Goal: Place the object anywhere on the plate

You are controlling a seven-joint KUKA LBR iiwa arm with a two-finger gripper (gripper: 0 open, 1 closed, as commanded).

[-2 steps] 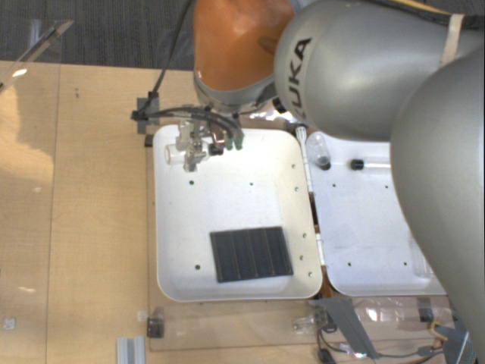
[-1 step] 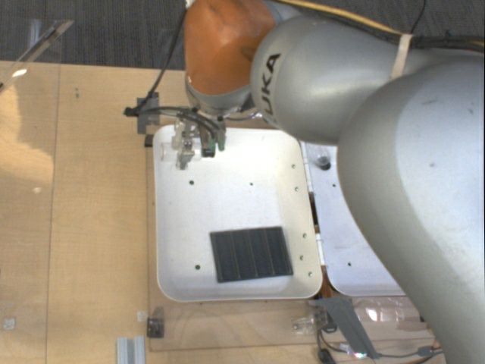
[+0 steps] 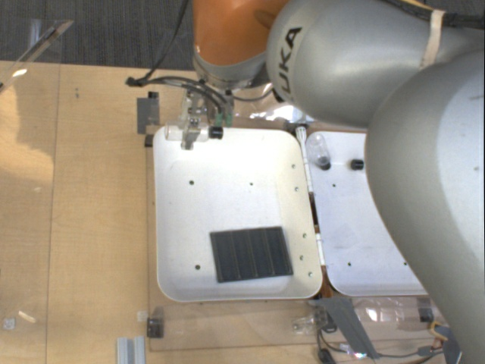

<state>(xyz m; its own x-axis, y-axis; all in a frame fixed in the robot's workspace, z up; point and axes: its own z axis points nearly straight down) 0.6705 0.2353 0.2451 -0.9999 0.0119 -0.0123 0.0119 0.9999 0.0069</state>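
The gripper (image 3: 201, 125) is being held over the far left corner of the left bin (image 3: 227, 174); whether it is released or clenched cannot be told. A small clear object (image 3: 321, 156) is being kept in the right bin (image 3: 348, 226), well apart from the dark ribbed plate (image 3: 251, 254).

Two white bins (image 3: 170, 226) sit side by side on the wooden table (image 3: 76, 218), with dark ribbed flooring (image 3: 91, 14) beyond.

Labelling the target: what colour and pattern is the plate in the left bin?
Dark grey with parallel ribs, the plate shows best in the camera view.
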